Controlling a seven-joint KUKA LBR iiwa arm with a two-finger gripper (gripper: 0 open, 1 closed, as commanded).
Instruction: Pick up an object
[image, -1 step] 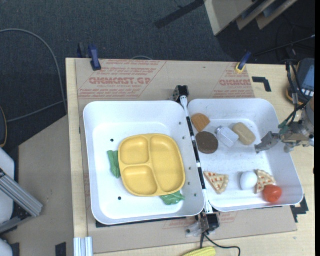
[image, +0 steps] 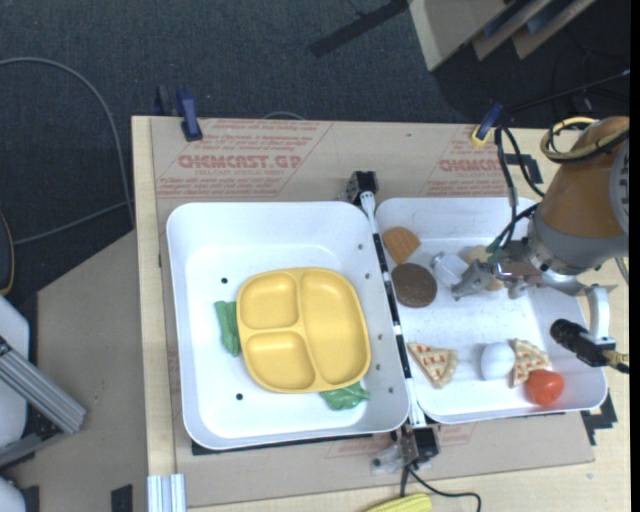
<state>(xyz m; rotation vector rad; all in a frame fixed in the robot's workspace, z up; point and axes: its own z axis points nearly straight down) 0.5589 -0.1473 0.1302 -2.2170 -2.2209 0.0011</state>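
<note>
bench (image: 250, 150) (printed cardboard top) | blue clamps (image: 187, 113) at far edge | dark carpet (image: 200, 50)

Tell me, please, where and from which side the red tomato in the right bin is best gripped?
Probably from straight above, closing across the middle of the tomato. It is small and round, so no side is better by shape. But it touches the waffle wedge and lies near the right bin's front rim, so set the fingers along the free left-right line.

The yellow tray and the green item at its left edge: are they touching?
Touching. In the camera view the yellow tray overlaps the green item, with no white bin floor between them.
</note>
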